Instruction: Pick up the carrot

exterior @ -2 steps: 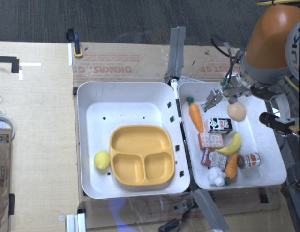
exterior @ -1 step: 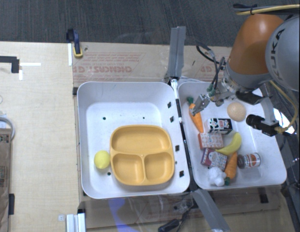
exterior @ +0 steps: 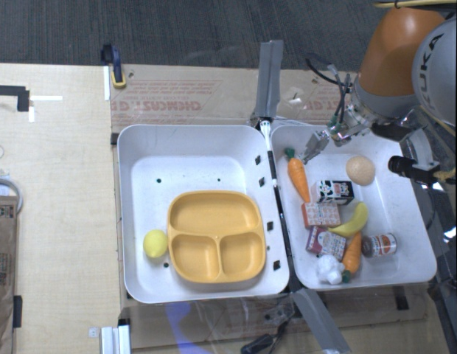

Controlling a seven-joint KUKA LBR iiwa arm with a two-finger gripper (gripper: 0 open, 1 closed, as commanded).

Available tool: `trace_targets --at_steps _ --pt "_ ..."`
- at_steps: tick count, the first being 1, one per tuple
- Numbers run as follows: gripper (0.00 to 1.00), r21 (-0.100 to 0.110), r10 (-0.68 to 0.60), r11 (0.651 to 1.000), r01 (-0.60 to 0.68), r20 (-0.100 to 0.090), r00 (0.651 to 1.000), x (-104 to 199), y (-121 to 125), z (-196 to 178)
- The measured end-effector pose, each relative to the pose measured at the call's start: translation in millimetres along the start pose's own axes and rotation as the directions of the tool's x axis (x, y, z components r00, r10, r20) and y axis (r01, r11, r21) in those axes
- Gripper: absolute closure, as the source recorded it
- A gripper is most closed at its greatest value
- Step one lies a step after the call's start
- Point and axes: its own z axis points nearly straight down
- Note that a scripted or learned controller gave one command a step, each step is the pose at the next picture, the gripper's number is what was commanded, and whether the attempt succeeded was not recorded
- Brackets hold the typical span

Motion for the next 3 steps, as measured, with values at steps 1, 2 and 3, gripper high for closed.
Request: trace_targets --at_steps 1,2,3 --pt "0.00 -0.001 -0.166 0.986 0.166 -0.001 0.986 -19 -12 99" --pt "1.00 -0.002 -0.161 0.987 0.161 0.000 0.987 -20 -12 89" --pt "1.00 -0.002 -0.069 0.998 0.069 0.001 0.998 7 20 -18"
